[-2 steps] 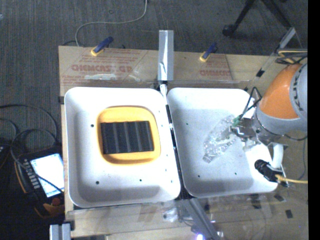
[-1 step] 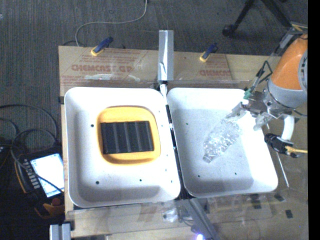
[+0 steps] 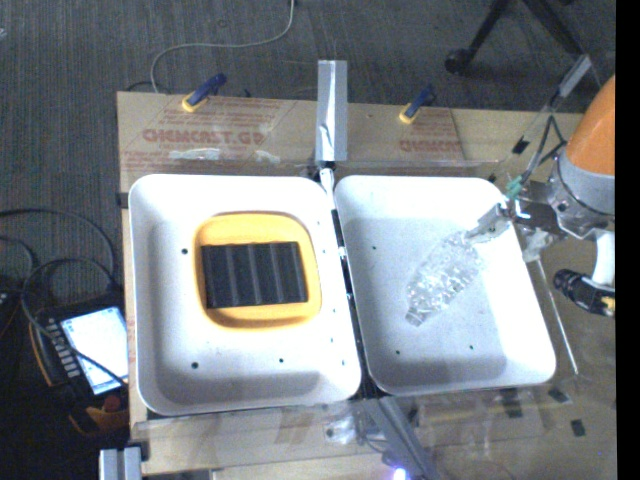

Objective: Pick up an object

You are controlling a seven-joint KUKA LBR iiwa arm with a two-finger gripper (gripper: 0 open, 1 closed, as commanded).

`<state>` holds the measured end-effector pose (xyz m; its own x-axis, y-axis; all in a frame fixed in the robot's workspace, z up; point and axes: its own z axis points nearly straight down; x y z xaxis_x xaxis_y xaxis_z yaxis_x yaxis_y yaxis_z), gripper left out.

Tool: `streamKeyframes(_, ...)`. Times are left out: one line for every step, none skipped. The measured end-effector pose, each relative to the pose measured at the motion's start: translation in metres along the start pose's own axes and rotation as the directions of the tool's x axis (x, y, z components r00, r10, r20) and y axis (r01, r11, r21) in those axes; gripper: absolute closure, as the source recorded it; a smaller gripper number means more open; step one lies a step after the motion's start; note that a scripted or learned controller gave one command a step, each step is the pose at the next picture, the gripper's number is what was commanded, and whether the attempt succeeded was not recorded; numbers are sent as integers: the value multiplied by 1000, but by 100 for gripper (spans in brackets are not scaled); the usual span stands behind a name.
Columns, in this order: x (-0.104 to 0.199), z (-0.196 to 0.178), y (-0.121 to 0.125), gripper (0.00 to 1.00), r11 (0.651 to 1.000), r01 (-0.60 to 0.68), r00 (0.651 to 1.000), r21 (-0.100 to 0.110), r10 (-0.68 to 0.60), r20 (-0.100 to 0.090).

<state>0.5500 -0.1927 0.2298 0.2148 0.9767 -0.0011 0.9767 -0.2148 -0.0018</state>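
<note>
A clear crumpled plastic bottle (image 3: 440, 276) lies slantwise in the right bin (image 3: 520, 358), its upper end pointing to the bin's right rim. My gripper (image 3: 508, 214) hangs at that rim, right at the bottle's upper end; whether it touches the bottle is unclear. The arm's orange band (image 3: 612, 128) shows at the view's right edge. A yellow-rimmed object with a black ribbed top (image 3: 256, 271) lies flat in the middle of the left bin (image 3: 160, 368).
The two bins meet at a raised rim (image 3: 340, 268). A metal upright (image 3: 331, 108) stands behind them, with two clamps (image 3: 203, 91) on the cardboard backing. Cables and a small device (image 3: 85, 343) lie on the floor at left.
</note>
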Motion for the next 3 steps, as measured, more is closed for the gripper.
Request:
streamKeyframes(13, 126, -59, 0, 999, -45, 999, -22, 45, -3)
streamKeyframes(37, 120, 4, 0, 992, 123, 992, -6, -123, -2)
streamKeyframes(88, 128, 22, 0, 953, 300, 954, -26, -300, 11)
